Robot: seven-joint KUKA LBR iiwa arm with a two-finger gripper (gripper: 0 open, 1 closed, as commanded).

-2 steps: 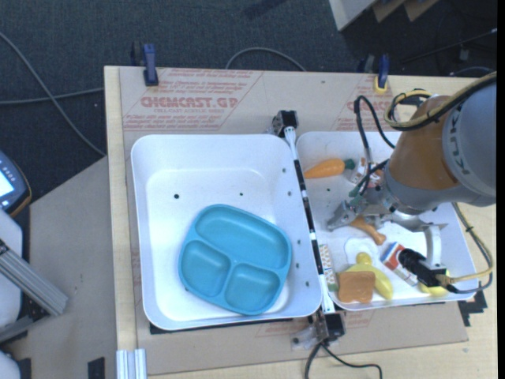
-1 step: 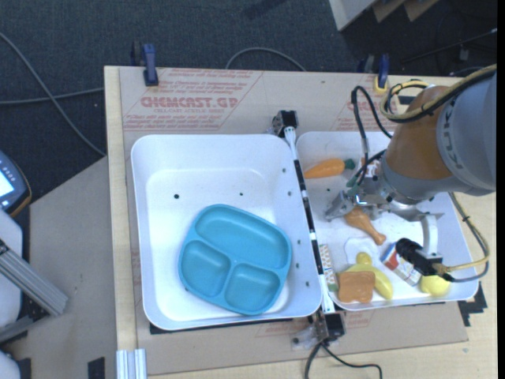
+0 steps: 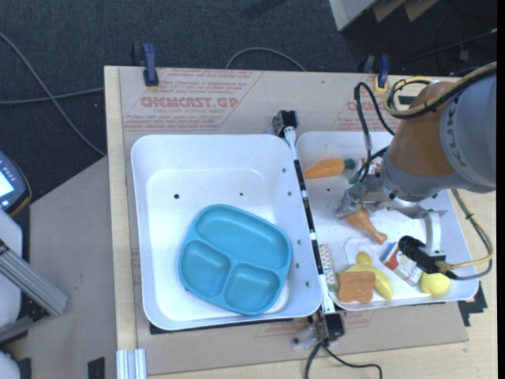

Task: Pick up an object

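Carrot [image 3: 325, 167]: lay at the far left of the right bin [image 3: 465, 294], near the pincer [image 3: 357, 198]. Pincer: low in that bin, over an orange piece [image 3: 368, 224]; grip could not be told. Left bin [image 3: 150, 164]: held a blue tray [image 3: 233, 259]. Near end: banana [image 3: 377, 278], bottle [image 3: 401, 264].

I see two shallow white bins side by side on the cardboard-topped bench [image 3: 197, 93]. The left bin [image 3: 158, 164] holds a blue divided plate [image 3: 234, 257] with three compartments, lying flat toward its near side. Two blue clamps [image 3: 147, 60] grip the bench's far edge, one at the left corner and one further right. A thin cable [image 3: 260, 54] loops over that far edge, and dark carpet [image 3: 118, 14] lies beyond the bench.
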